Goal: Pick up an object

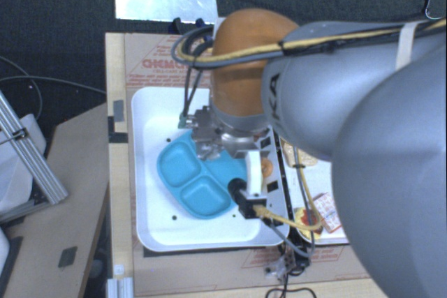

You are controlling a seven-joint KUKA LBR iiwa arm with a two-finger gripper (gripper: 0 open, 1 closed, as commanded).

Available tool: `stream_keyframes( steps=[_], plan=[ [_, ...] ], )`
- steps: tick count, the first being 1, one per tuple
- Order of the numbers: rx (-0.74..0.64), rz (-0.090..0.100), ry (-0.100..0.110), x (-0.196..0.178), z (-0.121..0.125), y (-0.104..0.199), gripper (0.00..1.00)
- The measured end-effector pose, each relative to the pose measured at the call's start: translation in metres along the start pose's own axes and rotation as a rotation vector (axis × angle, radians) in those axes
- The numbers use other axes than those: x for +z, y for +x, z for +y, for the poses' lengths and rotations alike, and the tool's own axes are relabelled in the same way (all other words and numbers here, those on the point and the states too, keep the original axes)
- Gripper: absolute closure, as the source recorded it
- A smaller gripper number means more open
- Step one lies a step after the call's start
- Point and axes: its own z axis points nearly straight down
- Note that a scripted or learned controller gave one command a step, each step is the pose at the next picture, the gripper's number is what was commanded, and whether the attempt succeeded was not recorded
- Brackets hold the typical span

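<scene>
Blue plastic tray (192, 178), divided into compartments, is seen lying in the left white bin (150, 150), towards the bin's middle and right; two rounded compartments are visible, one at upper left and one at lower right, and the tray's right part is covered by the arm. Small dark specks are seen on the bin floor near its lower edge. The right bin (328, 237) is largely hidden behind the arm; in the visible strip of it a red-and-white printed packet (327, 211) and a round yellowish item (309, 218) are made out, and a small orange-brown piece (266, 167) is seen near the divide between the bins. The arm (363, 150) is brought in from the right, its grey bulk filling the right side, with the orange band (244, 59) above the wrist and a yellow cable (307, 42) routed along it. The wrist is pointed downward over the left bin, and the pincer (209, 143) is placed at the upper edge of the blue tray, apparently touching or just above it. Whether the pincer is wide or narrow cannot be told. Open bin floor is left to the left of and below the tray. Cardboard (154, 59) is laid under the bins on the counter (77, 150).
</scene>
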Motion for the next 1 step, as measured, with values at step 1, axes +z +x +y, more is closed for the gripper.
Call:
stream_keyframes(
  steps=[1],
  plan=[
    [-0.009,0.016,-0.032,-0.1824,-0.0377,0.0311,1.00]
  ],
)
